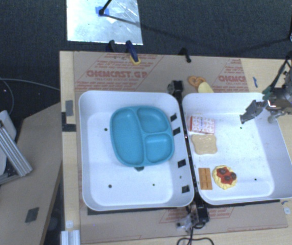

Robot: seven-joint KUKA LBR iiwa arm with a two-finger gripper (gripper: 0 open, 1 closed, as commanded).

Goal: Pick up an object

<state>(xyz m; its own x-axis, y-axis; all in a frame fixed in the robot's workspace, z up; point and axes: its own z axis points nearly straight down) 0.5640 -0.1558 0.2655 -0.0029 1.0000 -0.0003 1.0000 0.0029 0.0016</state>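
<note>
You can read one word here: "CHEMCAST GP", printed in red on the brown paper sheet (151,68) that lies under the two white bins (136,98). It stands once behind the left bin and again, partly cut off, behind the right bin. The small red-patterned packet (202,124) in the right bin carries print too fine to read.

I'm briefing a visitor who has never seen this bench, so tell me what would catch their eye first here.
The blue divided tray stands out most, lying in the middle of the left white bin. Next come the small items along the left side of the right white bin: a red-patterned white packet, a pale bread-shaped piece, an orange cracker and a yellow piece with red topping. The end effector hangs over that bin's upper right part.
</note>
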